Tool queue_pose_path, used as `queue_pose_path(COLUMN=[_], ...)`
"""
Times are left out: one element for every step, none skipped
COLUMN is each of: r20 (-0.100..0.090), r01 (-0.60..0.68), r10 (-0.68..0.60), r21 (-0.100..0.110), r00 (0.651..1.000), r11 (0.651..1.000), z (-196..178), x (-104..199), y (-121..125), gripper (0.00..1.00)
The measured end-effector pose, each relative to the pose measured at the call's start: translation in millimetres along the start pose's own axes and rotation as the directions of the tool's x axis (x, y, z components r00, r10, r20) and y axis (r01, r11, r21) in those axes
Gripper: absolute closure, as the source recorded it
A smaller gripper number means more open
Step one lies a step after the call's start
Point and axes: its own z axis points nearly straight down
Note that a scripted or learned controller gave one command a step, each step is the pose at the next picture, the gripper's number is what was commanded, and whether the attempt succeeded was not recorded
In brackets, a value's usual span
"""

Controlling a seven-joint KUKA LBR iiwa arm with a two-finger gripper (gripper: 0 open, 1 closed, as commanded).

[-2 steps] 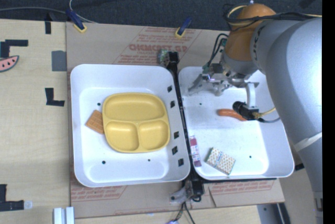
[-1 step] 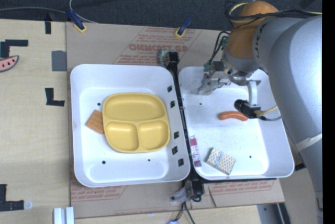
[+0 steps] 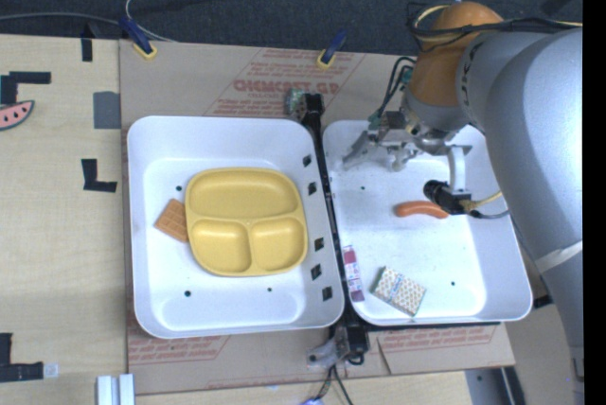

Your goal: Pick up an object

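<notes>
A pale wooden surface (image 3: 57, 233) carries a brown cardboard sheet (image 3: 265, 81), and on that sheet two shallow white bins stand side by side, their inner walls touching.

In the left white bin (image 3: 142, 204), a flat tan waffle-textured square (image 3: 171, 220) lies near the left wall. Its right part is tucked under the edge of a yellow plastic plate with three compartments (image 3: 248, 219). The plate sits upright, roughly in the middle of the bin.

In the right white bin (image 3: 473, 271), a thin pink-and-white stick packet (image 3: 352, 272) lies along the left wall, toward the near corner. Just beside it, to the right, a small square packet with a speckled pattern (image 3: 400, 290) lies flat, turned at an angle.

The tool (image 3: 381, 150) hangs over the far left part of this bin, close to the rear wall. Whether it is released or clenched cannot be told from this slant, and nothing is seen gripped in it.

An orange carrot-shaped piece (image 3: 421, 210) lies on the bin floor nearer the camera than the tool and a little to its right, apart from both packets.

The grey arm with its orange band (image 3: 530, 110) comes in from the right.
</notes>
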Motion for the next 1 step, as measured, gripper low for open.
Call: queue_pose_path(r20=[-0.001], r01=[-0.002], r10=[0.002], r21=[0.001], r00=[1.000], r11=[1.000], z=[9.7], x=[-15.3], y=[5.8], gripper=[0.00])
